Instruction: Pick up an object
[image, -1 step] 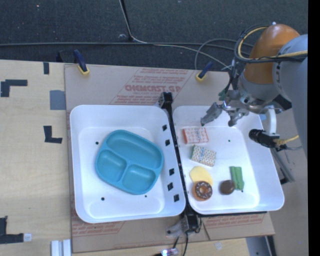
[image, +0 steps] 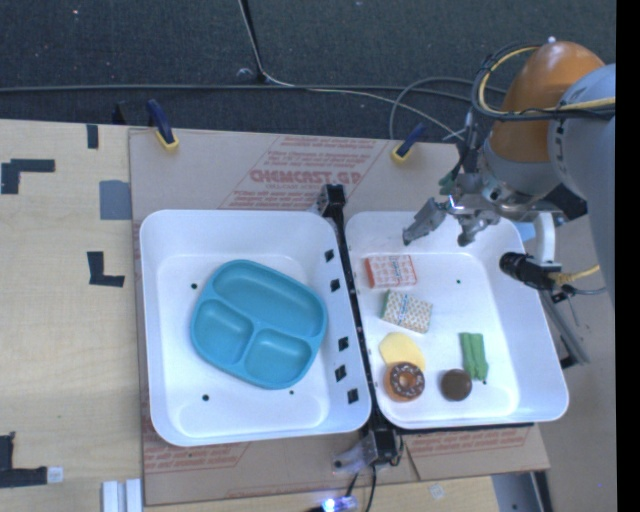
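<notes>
Hovering with spread, empty fingers, the gripper sits over the right bin's far edge; next: descend onto the wafer pack.

Arm reaches in from the right; claw spread open, holding nothing.

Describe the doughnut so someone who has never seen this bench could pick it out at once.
Look in the right-hand white bin, along its near edge. The doughnut sits leftmost there, touching the yellow piece behind it, with a plain brown round piece to its right. It alone is a ring with a hole and speckled topping.
</notes>
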